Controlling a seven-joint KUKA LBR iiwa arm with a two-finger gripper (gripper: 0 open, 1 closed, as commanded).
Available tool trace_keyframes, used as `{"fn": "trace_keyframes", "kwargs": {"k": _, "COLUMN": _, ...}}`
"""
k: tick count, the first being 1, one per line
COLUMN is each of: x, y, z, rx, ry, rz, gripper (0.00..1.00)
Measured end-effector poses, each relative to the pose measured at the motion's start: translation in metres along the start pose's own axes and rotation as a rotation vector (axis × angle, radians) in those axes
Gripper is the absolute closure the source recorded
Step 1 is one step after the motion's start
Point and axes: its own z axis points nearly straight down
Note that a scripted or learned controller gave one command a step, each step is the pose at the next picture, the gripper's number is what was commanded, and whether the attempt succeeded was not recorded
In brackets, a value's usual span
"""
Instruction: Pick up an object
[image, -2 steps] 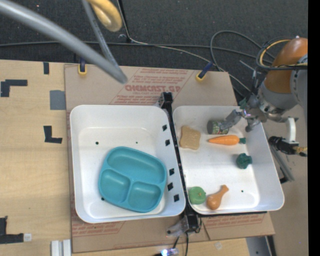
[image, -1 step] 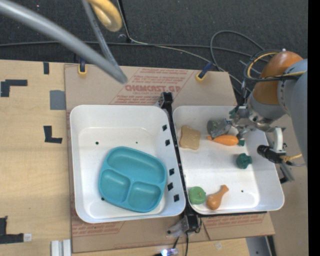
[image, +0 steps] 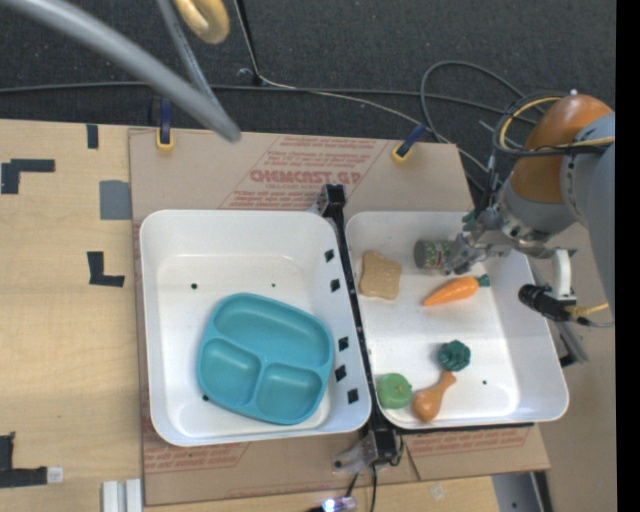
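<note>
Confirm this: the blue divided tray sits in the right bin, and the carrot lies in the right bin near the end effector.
Wrong on the tray. The camera view shows the blue divided tray in the left bin. The carrot does lie in the right bin, near the end effector.

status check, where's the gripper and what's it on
Gripper low in right white bin, at a small grey-green object; grasp unconfirmed. Orange toy carrot just below it, tan bread slice to the side. Nothing blocking.

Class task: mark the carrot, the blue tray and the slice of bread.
carrot (image: 451, 291): camera view, middle of its orange body.
blue tray (image: 264, 357): camera view, central divider.
slice of bread (image: 380, 275): camera view, centre.
</note>
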Motion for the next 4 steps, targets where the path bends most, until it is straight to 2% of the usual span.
{"fn": "trace_keyframes", "kwargs": {"k": 2, "x": 0.002, "y": 0.001, "z": -0.116, "rx": -0.003, "ry": 0.001, "rz": 0.001, "gripper": 1.0}}
{"fn": "trace_keyframes", "kwargs": {"k": 3, "x": 0.062, "y": 0.004, "z": -0.106, "rx": 0.001, "ry": 0.002, "rz": -0.002, "gripper": 1.0}}
{"fn": "trace_keyframes", "kwargs": {"k": 4, "x": 0.113, "y": 0.006, "z": -0.115, "rx": 0.0, "ry": 0.003, "rz": -0.003, "gripper": 1.0}}
